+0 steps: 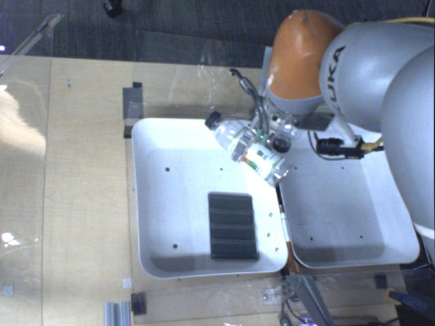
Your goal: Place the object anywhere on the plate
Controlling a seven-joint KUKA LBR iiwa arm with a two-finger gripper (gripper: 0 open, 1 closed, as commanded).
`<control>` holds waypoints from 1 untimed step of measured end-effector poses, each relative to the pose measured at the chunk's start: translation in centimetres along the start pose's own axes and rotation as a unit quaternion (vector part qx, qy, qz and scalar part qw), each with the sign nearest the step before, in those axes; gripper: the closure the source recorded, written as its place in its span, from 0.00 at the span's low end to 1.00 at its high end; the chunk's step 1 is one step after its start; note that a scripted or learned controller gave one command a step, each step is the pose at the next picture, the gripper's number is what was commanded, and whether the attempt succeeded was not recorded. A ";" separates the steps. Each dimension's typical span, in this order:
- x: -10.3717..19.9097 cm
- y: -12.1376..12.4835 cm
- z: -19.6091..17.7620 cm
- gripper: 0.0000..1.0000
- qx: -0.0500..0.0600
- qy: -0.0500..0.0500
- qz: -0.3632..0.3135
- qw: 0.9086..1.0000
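Object [234, 140], a clear bottle, sits clamped in the claw [262, 141] above the left bin [156, 182].

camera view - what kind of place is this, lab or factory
Probably a robotics lab test cell: a KUKA arm reaches over two white bins on a wooden bench, with a clear screen alongside.

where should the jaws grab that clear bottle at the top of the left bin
Grip the bottle across its round body, mid-length, coming from above. It appears tilted, dark cap toward the upper left and labelled end toward the lower right under the gripper, so the jaws should close across that long axis. The cap end looks too narrow for a safe hold.
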State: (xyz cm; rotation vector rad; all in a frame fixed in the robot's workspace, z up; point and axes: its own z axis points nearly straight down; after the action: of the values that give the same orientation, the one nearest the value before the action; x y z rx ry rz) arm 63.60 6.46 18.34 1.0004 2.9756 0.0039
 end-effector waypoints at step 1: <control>-7.5 -5.4 -3.5 1.00 -0.001 -0.002 -0.121 0.993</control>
State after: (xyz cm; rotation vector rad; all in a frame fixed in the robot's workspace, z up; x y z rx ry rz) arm 66.25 -2.38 21.83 0.6310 3.0705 0.0037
